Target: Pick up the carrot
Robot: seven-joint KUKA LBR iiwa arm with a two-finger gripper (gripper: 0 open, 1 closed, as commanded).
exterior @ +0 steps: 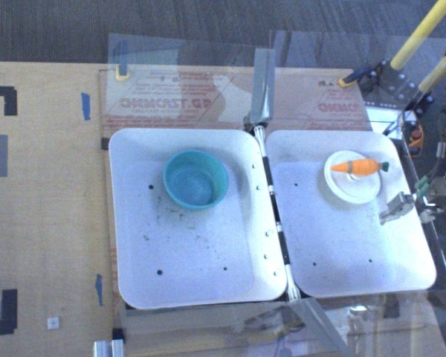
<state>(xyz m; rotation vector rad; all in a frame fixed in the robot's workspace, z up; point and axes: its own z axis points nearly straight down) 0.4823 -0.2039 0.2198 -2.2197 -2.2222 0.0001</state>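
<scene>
The wooden worktop point(44, 222) carries black corner marks and short strips of blue tape along its left part. On it sit two shallow white bins side by side. The left bin point(193, 274) holds a teal bowl point(195, 178), upright in its upper middle, with dark specks scattered over the bin floor below it. A narrow metal divider point(262, 95) stands behind the seam where the two bins meet. The right bin point(357, 266) holds a small white plate point(352, 188) near its upper right corner, and the carrot point(359, 167) lies across the plate's upper part, orange body pointing left and green top pointing right. Just beside the plate, at the bin's right rim, the claw point(398, 207) reaches in, apart from the carrot and with nothing between its fingers; how wide it stands I cannot tell.
</scene>
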